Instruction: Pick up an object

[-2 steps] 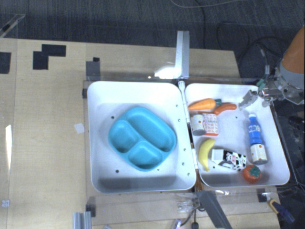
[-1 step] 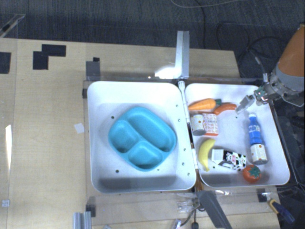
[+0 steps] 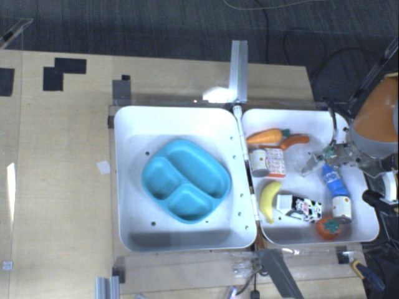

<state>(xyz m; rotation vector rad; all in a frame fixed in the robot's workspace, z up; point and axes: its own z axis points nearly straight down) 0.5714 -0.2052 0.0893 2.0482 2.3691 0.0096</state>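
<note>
The right bin (image 3: 358, 232) holds several objects. An orange carrot (image 3: 268, 137) and a reddish sausage-shaped piece (image 3: 295, 141) lie along its far side. A small labelled can (image 3: 268, 162) lies below them, and a yellow banana (image 3: 269, 199) sits near the left wall. A white box (image 3: 285, 202) and a black-and-white packet (image 3: 308, 208) rest beside the banana. A blue-labelled bottle (image 3: 335, 189) lies at the right, with a red tomato-like piece (image 3: 328, 228) at its near end. My gripper (image 3: 325, 156) hangs low just above the bottle's far end.
The left bin (image 3: 124, 229) holds a blue three-compartment tray (image 3: 186, 179). A metal post (image 3: 239, 67) stands behind the ridge between the bins. The arm's orange band (image 3: 381, 111) comes in over the right bin's far right corner. Cables trail behind the bench.
</note>
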